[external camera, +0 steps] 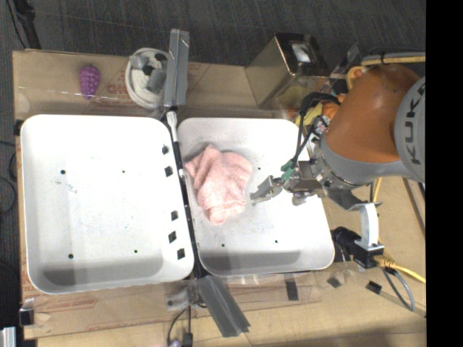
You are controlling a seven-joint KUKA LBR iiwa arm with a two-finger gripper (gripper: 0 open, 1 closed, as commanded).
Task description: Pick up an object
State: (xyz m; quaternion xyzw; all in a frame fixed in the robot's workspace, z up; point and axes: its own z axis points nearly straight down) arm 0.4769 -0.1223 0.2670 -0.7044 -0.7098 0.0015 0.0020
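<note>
while the gripper (262, 190) hangs low over the right bin (289, 255), just off the right edge of the pink cloth (219, 181), nothing sits between its fingers; it looks parted and unloaded, though the tips are small and partly blurred.

step in hand, by my reading: approach, pre-grasp. cloth not yet taken. it lies bunched in the left-centre of the right bin, close to the divider wall, folds piled up, one lobe toward the near side.

next move likely calls for a short shift left so the fingers straddle a raised fold, then a descent and a close. soft fabric: a shallow pinch may slip off, and a pinch on the very edge may drag the cloth rather than lift it.

surface: two shallow white bins side by side on a tan bench (58, 71); left bin (43, 266) floor shows only a few dark specks. black clips along the shared wall.

room: a purple object (89, 80) and a white roll (145, 74) on the bench behind the left bin; a metal box (286, 63) behind the right one; yellow cable (405, 272) at the near right; dark floor beyond.
</note>
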